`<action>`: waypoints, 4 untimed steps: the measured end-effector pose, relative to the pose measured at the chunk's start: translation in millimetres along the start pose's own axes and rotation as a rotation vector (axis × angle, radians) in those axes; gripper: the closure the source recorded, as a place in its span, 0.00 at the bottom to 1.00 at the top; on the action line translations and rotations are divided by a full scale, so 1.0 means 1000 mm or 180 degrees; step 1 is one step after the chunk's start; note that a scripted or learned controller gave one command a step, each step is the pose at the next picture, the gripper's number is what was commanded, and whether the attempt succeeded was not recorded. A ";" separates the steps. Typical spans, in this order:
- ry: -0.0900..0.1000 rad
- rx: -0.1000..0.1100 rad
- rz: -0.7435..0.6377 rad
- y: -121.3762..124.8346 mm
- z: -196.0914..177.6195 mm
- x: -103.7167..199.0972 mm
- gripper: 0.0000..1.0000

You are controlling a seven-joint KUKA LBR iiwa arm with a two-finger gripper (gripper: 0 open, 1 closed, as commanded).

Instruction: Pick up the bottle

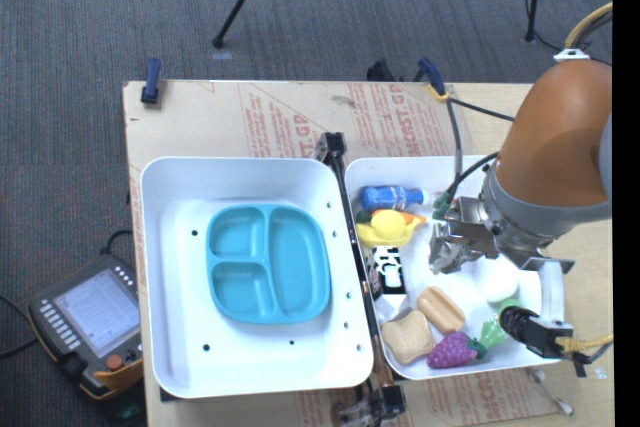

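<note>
Bottle [392,197]: blue, lying at the right bin's [455,370] far left corner, touching a yellow duck [385,228].
Gripper [447,260]: above the right bin, near the duck; jaw state cannot be told.

Blue bottle [391,197], yellow duck [385,228], purple grapes [450,351], turquoise tray [268,263], 2 white bins [160,215].
</note>
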State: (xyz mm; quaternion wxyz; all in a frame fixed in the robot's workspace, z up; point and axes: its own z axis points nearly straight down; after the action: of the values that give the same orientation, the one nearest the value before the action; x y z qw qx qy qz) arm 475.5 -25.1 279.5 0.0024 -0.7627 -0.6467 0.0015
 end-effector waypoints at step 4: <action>-0.0010 -0.0008 -0.3167 -0.027 -0.046 0.191 1.00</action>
State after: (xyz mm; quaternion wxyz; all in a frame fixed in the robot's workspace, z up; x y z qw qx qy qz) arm 480.7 167.1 325.8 0.0009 -0.3616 -0.9323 0.0006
